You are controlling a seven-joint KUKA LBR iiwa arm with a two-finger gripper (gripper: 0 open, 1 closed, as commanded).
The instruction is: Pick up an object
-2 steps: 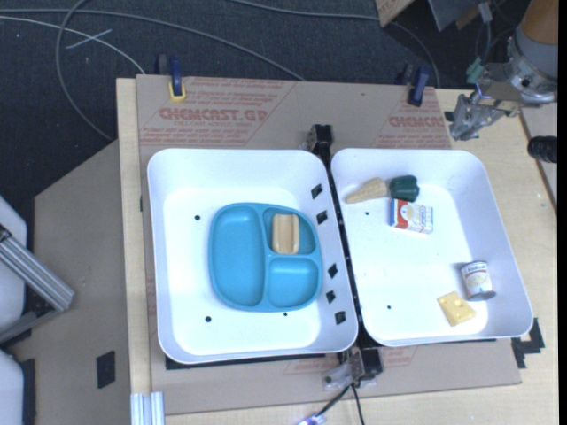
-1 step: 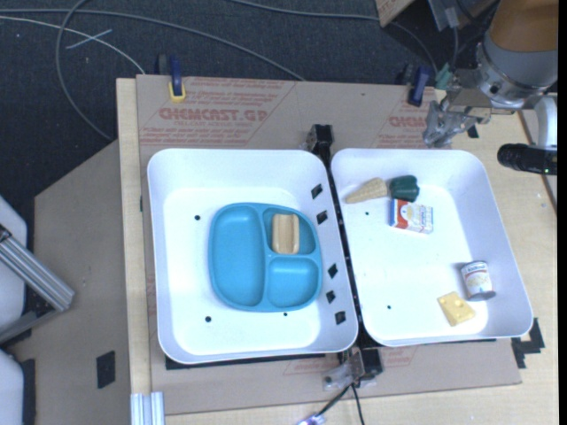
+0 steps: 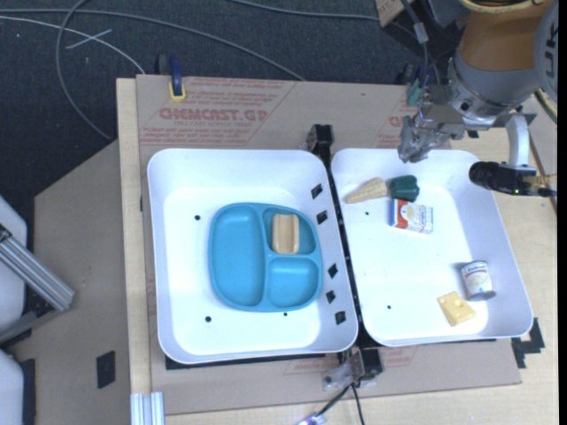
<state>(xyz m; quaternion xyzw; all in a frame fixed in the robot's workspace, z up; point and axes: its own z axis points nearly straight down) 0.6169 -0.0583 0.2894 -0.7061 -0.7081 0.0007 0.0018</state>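
Note:
My gripper [image 3: 413, 151] hangs over the far edge of the right bin [image 3: 425, 326], just above and slightly right of a dark green object [image 3: 405, 187]. Nothing shows between its fingers. Left of the green object lies a tan wedge [image 3: 368, 190]. A red and white carton [image 3: 412, 215] lies just below the green object. Toward the bin's near right are a small can [image 3: 477, 280] and a yellow cheese-like block [image 3: 455, 309].
The left bin [image 3: 177, 326] holds a blue divided plate [image 3: 232, 264] with a tan bread-like piece [image 3: 284, 233] in its upper right compartment. A black clamp [image 3: 320, 137] sits where the bins meet. A black cylinder [image 3: 498, 176] juts over the right bin's far right rim.

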